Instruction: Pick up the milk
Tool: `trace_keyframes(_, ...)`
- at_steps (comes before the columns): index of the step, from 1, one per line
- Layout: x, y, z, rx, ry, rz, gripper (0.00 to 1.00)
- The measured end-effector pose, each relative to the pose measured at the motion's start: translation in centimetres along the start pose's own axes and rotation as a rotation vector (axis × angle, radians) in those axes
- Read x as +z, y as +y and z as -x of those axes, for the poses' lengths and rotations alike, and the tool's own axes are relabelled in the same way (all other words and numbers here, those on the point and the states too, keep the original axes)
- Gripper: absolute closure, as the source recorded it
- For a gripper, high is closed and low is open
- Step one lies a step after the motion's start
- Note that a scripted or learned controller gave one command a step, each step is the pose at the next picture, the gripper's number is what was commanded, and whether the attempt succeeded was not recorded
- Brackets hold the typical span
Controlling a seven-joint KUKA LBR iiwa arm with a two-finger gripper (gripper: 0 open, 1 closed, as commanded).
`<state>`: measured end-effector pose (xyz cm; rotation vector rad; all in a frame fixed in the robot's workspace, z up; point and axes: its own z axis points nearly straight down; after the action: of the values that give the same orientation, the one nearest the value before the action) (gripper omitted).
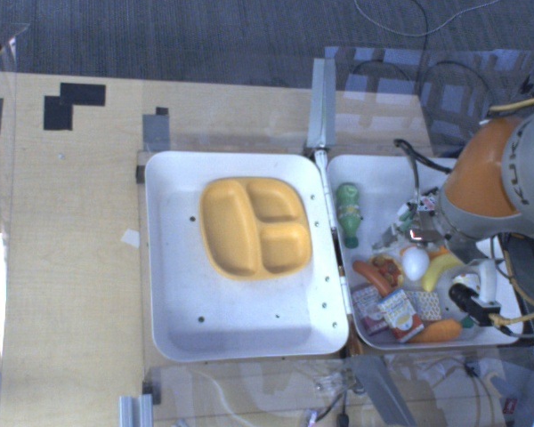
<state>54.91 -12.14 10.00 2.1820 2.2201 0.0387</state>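
Camera view: milk (399, 312) lying low in right bin (367, 176) among other food, not lifted. Gripper (412, 229) over bin's middle, near egg (415, 262); grip state impossible to tell. Whole pick left.

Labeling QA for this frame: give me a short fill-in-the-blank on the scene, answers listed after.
1. The yellow tray lies in the ____ bin.
2. The tray has ____ compartments.
3. The green bottle lies in the ____ bin, near the divider.
4. The band above the arm's wrist is ____.

Answers: left; three; right; orange
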Motion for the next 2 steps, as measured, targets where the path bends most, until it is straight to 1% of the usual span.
trace_keyframes(1,0.1,-2.2,0.7,-0.099,-0.002,0.001,0.0)
trace_keyframes(2,-6.7,0.9,4.2,-0.175,0.003,-0.03,0.0)
